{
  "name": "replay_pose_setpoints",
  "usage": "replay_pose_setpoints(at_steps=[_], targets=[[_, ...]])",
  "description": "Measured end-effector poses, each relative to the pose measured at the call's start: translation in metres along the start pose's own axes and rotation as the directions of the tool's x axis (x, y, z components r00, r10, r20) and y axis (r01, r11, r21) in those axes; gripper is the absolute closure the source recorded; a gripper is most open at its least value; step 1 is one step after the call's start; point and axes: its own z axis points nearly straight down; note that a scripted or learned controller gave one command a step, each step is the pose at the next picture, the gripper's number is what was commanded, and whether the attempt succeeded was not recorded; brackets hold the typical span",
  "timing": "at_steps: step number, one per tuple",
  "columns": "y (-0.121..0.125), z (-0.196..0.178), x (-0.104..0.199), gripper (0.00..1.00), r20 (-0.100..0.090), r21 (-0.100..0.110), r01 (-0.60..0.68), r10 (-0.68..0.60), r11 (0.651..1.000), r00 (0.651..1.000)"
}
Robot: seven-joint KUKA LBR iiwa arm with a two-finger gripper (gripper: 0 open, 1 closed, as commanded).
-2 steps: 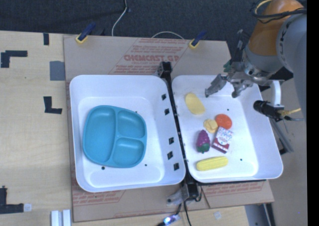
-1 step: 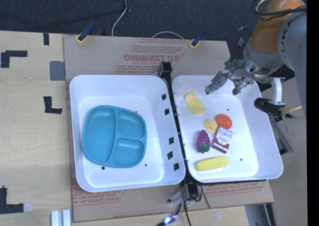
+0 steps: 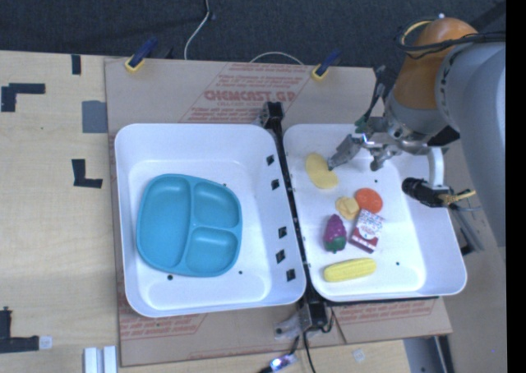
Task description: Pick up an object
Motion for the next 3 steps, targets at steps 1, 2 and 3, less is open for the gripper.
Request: replay_pose_setpoints(at_steps=[1,2,3], targets=[[0.0,0.046,0.001,0.0,0.002,-0.007,0.001,-0.001,1.0,1.0],[0.002,0.034,0.002,1.0,0.002,-0.01,0.003,-0.003,1.0,1.0],[-0.001,-0.01,0.009,1.0,0.0,-0.01,0.001,-0.001,1.0,1.0]])
